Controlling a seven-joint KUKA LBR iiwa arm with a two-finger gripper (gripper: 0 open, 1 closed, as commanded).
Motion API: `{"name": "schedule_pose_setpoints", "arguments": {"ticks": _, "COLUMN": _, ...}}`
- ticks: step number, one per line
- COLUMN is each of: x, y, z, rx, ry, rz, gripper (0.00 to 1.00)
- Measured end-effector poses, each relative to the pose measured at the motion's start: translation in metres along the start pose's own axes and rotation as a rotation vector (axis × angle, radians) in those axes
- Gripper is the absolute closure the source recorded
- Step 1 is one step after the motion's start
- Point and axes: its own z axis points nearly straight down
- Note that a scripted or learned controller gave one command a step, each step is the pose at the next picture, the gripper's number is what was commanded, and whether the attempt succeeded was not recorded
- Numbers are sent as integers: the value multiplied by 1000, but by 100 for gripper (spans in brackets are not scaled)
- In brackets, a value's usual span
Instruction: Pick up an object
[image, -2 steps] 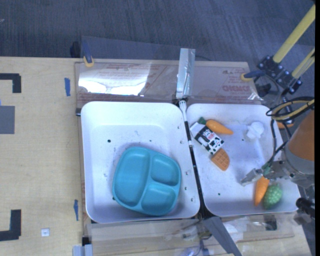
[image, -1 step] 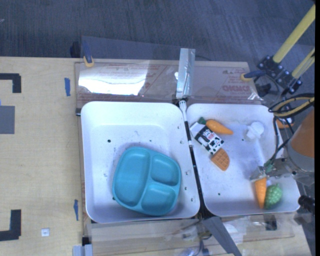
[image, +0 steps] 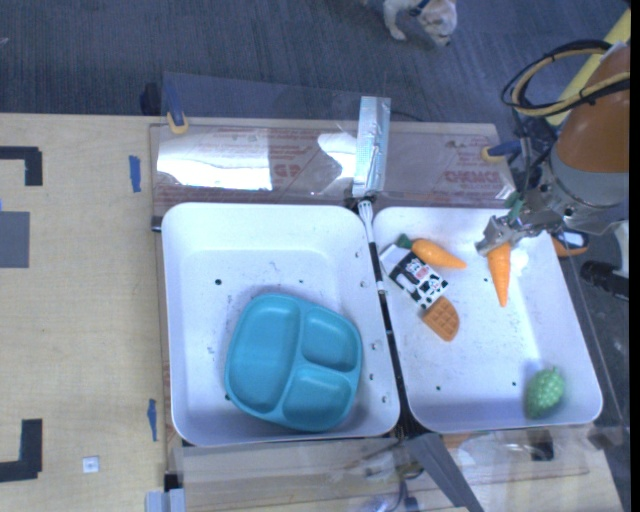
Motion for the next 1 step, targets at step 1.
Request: {"name": "schedule_pose_setpoints", "arguments": {"ticks": 1, "x": 15, "y": 3, "z": 41, "rx": 15, "ry": 5, "rz": -24, "gripper": 100}}
